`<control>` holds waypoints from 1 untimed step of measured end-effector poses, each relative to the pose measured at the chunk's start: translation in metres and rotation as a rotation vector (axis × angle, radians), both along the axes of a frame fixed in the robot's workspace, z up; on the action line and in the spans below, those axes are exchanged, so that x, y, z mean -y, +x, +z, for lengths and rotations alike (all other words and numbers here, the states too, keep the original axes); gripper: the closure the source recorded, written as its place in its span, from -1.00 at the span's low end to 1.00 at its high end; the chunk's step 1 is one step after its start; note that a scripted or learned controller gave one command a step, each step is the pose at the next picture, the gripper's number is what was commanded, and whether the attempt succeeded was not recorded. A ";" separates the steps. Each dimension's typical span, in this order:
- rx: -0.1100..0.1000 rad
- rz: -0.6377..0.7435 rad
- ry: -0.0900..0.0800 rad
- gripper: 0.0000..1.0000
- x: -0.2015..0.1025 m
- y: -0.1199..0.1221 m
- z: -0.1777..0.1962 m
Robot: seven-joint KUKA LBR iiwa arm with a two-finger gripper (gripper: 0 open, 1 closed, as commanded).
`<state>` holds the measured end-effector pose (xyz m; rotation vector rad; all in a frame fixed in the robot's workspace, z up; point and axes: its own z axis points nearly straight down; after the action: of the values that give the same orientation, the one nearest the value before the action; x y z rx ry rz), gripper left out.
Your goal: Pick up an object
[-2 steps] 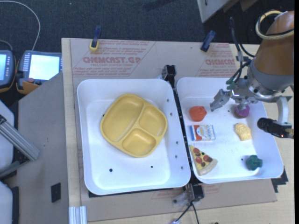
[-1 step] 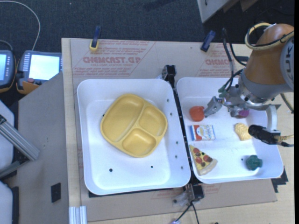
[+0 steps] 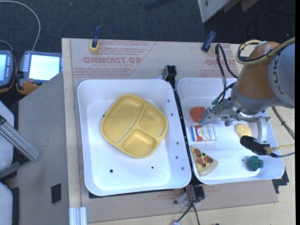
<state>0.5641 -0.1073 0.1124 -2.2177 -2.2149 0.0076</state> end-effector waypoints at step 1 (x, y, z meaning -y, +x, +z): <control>0.010 0.000 -0.002 1.00 0.000 0.002 0.015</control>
<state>0.5665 -0.1073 0.1272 -2.2236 -2.2210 -0.0009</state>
